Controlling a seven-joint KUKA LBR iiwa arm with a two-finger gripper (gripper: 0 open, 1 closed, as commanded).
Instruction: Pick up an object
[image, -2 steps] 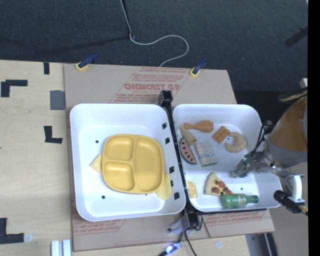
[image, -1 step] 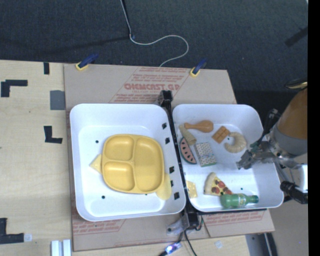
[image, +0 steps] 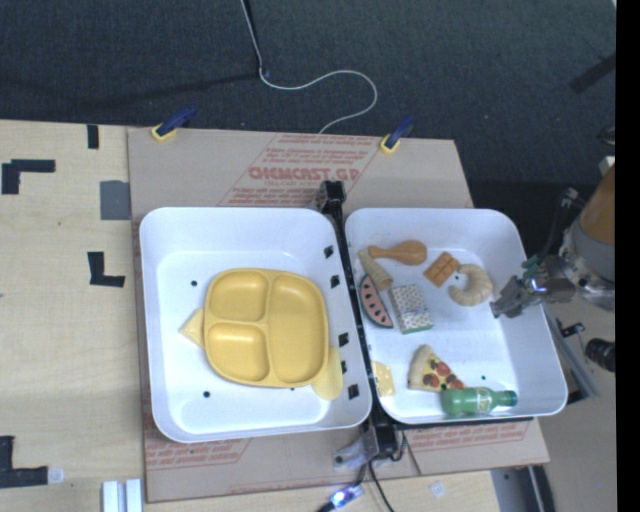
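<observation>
just left of claw (image: 517, 297) (croissant (image: 470, 284))

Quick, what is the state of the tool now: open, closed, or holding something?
Tool: cannot be told; it sits at the right rim of the right bin, nothing seen in its grasp.

- Grey metal arm (image: 590, 262) with a rounded orange band (image: 600, 205) above the wrist.
- Small dark two-finger gripper (image: 512, 300) with a teal spot.
- Thin dark cable (image: 556, 228) beside the wrist.
</observation>
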